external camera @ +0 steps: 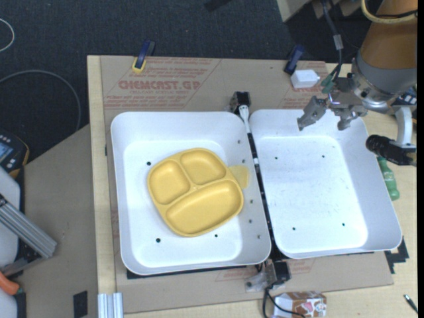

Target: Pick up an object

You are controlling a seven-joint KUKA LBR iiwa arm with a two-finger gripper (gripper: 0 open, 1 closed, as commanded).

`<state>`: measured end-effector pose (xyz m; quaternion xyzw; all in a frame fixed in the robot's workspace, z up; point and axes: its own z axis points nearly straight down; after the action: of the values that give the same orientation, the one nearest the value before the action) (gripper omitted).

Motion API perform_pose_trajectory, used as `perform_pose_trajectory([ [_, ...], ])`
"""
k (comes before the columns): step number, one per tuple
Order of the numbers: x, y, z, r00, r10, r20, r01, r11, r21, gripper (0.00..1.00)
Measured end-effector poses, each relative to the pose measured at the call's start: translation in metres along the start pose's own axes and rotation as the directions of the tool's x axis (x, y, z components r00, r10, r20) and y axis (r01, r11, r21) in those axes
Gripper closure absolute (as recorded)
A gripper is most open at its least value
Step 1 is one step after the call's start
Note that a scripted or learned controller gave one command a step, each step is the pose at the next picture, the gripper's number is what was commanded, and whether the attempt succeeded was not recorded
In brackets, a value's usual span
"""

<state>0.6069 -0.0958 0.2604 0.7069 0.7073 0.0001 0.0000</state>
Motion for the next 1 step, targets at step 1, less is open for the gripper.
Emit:
perform_pose_trajectory([
  [1,0.0574,-0.0470,-0.0539,1.000,-0.006,-0.002,0.006,1.000,-0.002,0.00],
])
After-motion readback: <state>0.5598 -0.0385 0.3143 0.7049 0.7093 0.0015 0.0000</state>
